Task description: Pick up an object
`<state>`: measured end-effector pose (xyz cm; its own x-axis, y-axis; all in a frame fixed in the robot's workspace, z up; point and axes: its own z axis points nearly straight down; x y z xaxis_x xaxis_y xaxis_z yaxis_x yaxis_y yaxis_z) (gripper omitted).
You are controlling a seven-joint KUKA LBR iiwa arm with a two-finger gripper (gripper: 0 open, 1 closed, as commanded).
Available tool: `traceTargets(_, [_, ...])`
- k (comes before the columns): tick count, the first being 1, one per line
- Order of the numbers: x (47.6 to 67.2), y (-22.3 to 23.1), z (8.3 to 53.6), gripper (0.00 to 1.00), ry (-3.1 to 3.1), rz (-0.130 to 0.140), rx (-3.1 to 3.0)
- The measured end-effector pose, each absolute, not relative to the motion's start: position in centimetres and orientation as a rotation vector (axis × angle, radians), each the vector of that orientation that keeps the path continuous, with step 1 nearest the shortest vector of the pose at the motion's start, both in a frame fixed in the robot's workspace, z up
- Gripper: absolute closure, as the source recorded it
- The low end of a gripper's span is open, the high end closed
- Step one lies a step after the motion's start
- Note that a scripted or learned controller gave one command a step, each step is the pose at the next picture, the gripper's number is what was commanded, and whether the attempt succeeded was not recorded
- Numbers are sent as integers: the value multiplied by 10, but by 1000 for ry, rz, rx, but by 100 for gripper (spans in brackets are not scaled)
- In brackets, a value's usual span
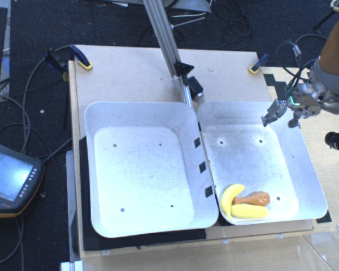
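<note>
Three toy foods lie together at the near edge of the right bin [282,151]: a curved yellow banana [230,195], a yellow corn-like piece [249,211] and a glossy brown drumstick [254,199]. Farther back, the gripper [281,114] hangs over the bin's far right corner, fingers apart, holding nothing

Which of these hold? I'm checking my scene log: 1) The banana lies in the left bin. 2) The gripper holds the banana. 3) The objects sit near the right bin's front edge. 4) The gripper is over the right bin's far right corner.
1) The banana lies in the left bin. False: it lies in the right bin.
2) The gripper holds the banana. False: the two are far apart.
3) True: banana, yellow piece and orange-brown piece cluster there.
4) True.
</note>
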<state>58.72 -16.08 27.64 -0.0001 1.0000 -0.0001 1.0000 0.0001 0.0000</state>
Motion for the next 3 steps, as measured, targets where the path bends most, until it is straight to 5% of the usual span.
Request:
traceTargets(1, [587, -161, 276, 0, 2221, 0, 2221])
traceTargets(3, [583, -155, 168, 0, 2224, -5, 2225])
